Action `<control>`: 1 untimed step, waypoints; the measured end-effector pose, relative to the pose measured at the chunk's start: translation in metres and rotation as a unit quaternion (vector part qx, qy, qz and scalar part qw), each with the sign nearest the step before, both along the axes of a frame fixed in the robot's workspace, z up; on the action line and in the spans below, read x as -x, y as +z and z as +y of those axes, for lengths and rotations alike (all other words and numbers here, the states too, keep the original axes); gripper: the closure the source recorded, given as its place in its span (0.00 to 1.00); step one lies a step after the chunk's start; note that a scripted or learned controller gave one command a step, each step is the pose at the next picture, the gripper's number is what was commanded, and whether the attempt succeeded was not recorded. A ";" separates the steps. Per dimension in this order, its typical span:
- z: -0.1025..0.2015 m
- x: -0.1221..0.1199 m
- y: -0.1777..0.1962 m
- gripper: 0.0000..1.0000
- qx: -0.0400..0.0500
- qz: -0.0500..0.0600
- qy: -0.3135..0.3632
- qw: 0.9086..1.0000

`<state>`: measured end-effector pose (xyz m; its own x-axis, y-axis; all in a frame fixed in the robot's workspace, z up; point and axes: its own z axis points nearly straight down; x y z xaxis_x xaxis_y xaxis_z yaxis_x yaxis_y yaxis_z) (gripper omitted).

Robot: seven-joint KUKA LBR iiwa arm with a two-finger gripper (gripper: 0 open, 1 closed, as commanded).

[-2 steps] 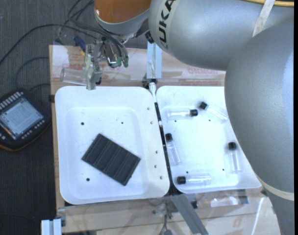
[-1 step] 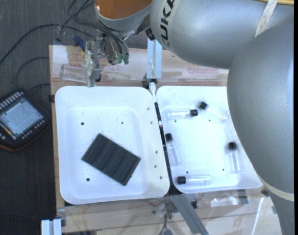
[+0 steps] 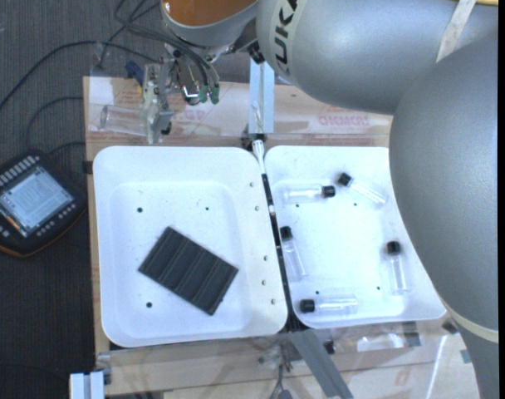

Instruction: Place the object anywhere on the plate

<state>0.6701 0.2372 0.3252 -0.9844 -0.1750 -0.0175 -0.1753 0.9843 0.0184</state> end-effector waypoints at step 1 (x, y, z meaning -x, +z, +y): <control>0.001 -0.001 0.010 1.00 -0.003 -0.002 0.000 1.000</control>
